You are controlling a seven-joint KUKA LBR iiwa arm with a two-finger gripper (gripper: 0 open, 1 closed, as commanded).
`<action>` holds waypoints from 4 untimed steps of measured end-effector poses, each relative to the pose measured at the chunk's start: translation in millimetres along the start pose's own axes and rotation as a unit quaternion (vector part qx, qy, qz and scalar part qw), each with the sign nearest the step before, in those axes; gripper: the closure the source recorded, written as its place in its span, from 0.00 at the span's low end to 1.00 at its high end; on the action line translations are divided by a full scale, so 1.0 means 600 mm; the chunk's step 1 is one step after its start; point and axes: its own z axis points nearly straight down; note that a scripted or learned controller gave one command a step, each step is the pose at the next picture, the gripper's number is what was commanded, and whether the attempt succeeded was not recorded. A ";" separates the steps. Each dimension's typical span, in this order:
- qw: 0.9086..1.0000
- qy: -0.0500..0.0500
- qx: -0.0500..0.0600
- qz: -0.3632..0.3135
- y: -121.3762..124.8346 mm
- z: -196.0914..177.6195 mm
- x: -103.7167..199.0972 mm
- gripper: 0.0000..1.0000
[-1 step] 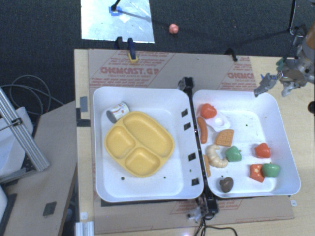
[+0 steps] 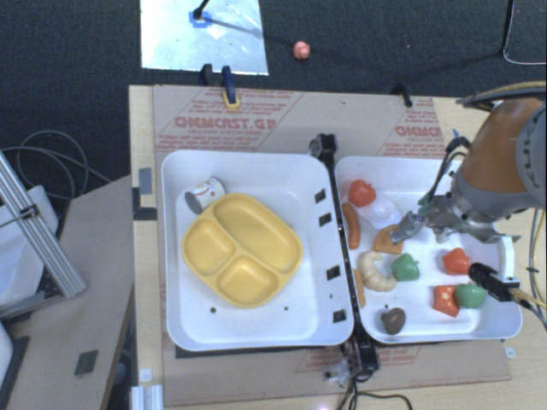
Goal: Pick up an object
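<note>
- The hand (image 2: pixel 408 226) hung low in the right bin (image 2: pixel 511 319), its tip just above a flat tan piece (image 2: pixel 386 243); whether its fingers were spread or pressed together I could not tell.
- That tan piece lay near the bin's middle, between an orange sausage (image 2: pixel 352 222) and a green pepper (image 2: pixel 406 267), and looked the likeliest thing to be picked.
- It seemed light, stiff plastic, thin and probably slippery, so I judged a pinch across its narrow edges safest, since a grip on the flat face could slide off.
- Just below it sat a pale curled shrimp (image 2: pixel 375 272) and a brown lump (image 2: pixel 392 319); a red tomato (image 2: pixel 361 193) lay farther back.
- Across the divider, the left bin (image 2: pixel 175 254) held a yellow tray (image 2: pixel 242 248) and a small cup (image 2: pixel 203 195).
</note>
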 end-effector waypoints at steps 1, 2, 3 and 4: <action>1.000 -0.002 -0.007 0.000 -0.028 0.061 0.035 0.00; 1.000 -0.003 -0.011 -0.002 0.039 0.054 0.039 0.00; 1.000 -0.003 -0.011 -0.001 0.037 0.037 0.038 1.00; 1.000 -0.002 -0.015 -0.005 -0.018 -0.177 0.148 1.00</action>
